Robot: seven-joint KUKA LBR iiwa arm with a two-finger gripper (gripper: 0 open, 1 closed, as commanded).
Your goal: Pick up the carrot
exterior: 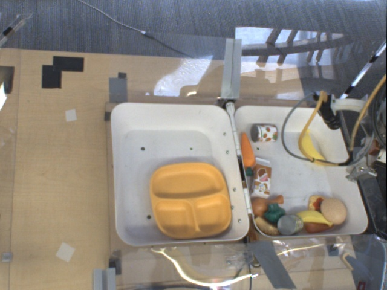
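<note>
Right now I see the carrot (247,150) lying lengthwise against the left wall of the right bin (338,162), orange body with a green tip at its lower end, pressed close to the divider where the two bins meet. That wall leaves almost no room on its left side; to its right there is a little bare floor. Just above and to the right stands one small can (263,133). Directly below the carrot sits one small carton (262,180), nearly touching its lower end. Further right, one banana (311,144) lies on the bin floor under a loop of dark cable (290,150); the middle of the bin between carton and banana is open. Along the lower edge of the right bin a cluster of toy foods (299,217) crowds together, about seven pieces, too tightly packed for me to count with certainty. The left bin (139,132) holds one yellow divided tray (190,199) in its lower half, with bare floor above it. At the right edge of the frame, the pincer (361,169) sits over the right bin's right rim, well apart from the carrot; I cannot tell how its fingers stand. The table (54,174) spreads to the left.
</note>
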